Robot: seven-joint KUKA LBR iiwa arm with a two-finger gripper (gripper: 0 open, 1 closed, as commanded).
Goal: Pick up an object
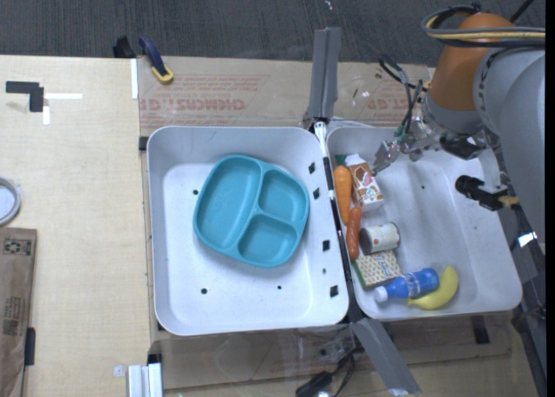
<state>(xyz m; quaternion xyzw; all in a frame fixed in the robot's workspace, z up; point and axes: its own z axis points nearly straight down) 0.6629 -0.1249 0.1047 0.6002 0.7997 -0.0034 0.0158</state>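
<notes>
The right bin [451, 222] holds several items along its left side. An orange carrot [343, 189] lies beside a small printed carton [365, 184]. Below them are a grey can [380, 237] on its side, a tan dotted pad [378, 267], a blue bottle [408, 286] and a yellow banana [439, 293]. My gripper [387, 154] hangs over the bin's upper left part, just right of and above the carton. Nothing shows held in it.
The left bin [173, 291] holds a blue divided plate [251, 211]. A grey divider post [325, 74] rises between the bins at the back. The arm's orange band [460, 66] and grey body fill the upper right. Cardboard and a roll of tape [7, 202] lie on the bench.
</notes>
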